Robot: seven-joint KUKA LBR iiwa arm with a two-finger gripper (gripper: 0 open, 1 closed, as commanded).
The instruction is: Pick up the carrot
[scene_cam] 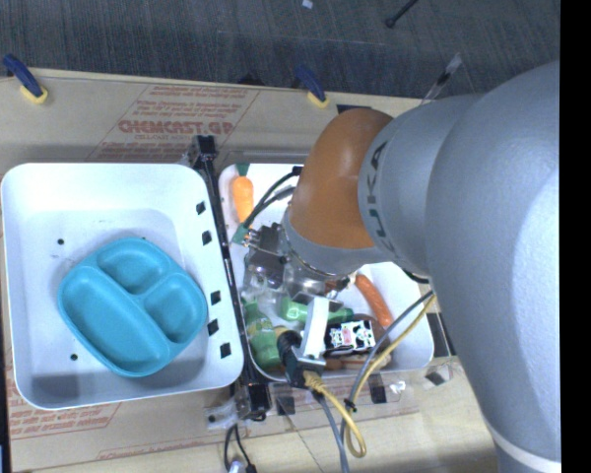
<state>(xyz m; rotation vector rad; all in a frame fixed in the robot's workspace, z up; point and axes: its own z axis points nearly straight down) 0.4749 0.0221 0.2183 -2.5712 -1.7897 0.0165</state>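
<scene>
An orange carrot (241,197) with a green end lies at the far left corner of the right bin (422,325), close to the wall between the two bins. My gripper (266,282) hangs low over the middle left of that bin, just nearer the camera than the carrot. The wrist and its orange band (337,180) hide much of the bin's middle. A second long orange piece (374,302) lies on the bin's right side, beside the wrist.
Green toy items (266,341) lie at the near left of the right bin, under the gripper. A blue divided plate (133,304) sits in the left bin (39,195). Cables (340,417) trail over the right bin's front rim.
</scene>
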